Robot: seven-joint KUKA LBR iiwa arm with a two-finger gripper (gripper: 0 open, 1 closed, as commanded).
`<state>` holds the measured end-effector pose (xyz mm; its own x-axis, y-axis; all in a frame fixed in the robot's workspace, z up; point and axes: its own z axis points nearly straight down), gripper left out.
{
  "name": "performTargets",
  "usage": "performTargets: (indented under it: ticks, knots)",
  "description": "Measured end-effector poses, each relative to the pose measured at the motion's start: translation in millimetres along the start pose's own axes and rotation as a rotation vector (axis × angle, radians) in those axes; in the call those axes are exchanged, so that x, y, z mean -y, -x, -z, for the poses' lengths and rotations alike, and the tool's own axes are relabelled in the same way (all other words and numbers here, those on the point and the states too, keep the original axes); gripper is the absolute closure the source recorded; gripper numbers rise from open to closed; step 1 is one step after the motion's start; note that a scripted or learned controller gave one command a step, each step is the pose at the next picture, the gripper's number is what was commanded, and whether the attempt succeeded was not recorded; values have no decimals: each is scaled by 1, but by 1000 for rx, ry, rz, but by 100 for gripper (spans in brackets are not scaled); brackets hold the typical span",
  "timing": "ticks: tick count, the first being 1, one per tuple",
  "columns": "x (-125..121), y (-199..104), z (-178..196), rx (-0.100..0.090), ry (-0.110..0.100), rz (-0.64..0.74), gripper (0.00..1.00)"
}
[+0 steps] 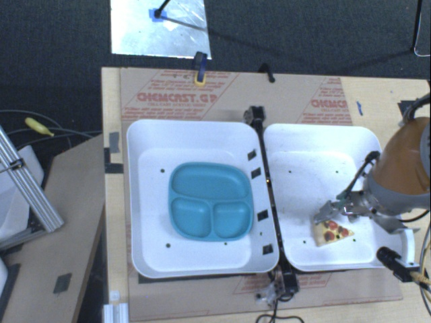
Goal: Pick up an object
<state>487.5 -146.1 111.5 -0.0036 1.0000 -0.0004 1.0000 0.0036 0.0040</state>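
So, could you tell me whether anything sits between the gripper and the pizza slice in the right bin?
Nothing visible does. The gripper is right at the upper edge of the pizza slice, which lies alone on the right bin floor.

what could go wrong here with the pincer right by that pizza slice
The pincer sits at the top edge of the toy pizza slice, not centred over it, so it may only clip a corner. The slice lies flat on the right bin floor, leaving little to pinch, and a push could slide it toward the bin's near wall.
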Motion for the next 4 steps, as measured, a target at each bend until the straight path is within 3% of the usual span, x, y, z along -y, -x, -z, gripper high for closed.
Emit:
performTargets:
  ticks: [1,2,3,4]
  knots:
    - [1,-32,-28,-2,-5,2,0]
    - [-55,-64,-27,-1,3,5,0]
    - [-53,-61,-17,0,0,4,100]
    - [-23,-140,78,-4,3,8,100]
